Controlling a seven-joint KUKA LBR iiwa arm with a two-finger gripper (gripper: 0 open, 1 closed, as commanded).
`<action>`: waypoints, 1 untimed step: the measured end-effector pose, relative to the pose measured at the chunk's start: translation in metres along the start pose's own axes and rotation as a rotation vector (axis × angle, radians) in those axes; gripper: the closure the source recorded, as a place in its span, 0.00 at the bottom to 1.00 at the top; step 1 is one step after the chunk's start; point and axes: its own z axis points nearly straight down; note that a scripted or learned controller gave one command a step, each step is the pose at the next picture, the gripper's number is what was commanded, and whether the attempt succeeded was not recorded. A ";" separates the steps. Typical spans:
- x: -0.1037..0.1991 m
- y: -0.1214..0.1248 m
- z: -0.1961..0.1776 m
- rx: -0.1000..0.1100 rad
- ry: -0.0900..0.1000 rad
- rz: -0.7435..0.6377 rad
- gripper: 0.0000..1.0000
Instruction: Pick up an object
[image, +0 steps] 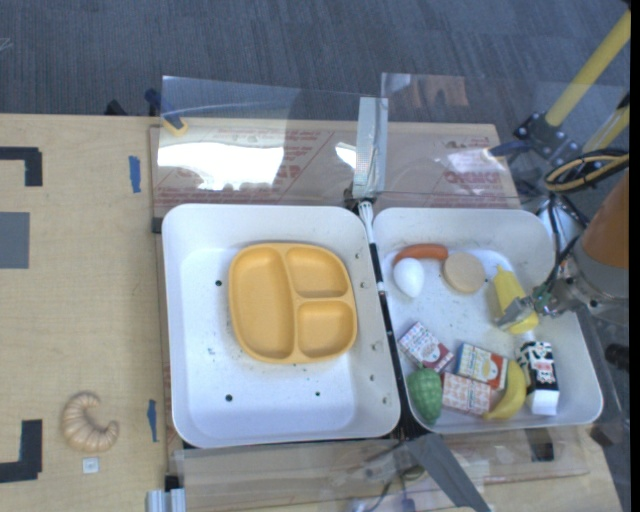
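- We see the gripper (535, 308) low at the right bin's (575, 400) right side, touching a yellow toy (508, 292); we cannot tell whether it clamps it.
- The right bin also holds a white egg (408, 277), a tan disc (464, 272), small cartons (479, 364) and a green piece (425, 393).
- The left bin (195, 300) carries a yellow divided plate (292, 301).
- A croissant (88, 420) lies on the counter (70, 300).

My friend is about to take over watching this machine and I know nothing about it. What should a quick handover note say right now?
Gripper: low at the right bin's right side, by a yellow item; can't tell if it grips anything.
Right bin also holds a white egg, tan disc, small cartons, green piece, banana and cow-print bottle.
Left bin: yellow divided tray.
Croissant lies on the bench.
Done: nothing visibly lifted.
Left: pick up one object.
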 end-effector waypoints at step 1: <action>0.037 0.030 -0.132 0.006 -0.002 0.495 1.00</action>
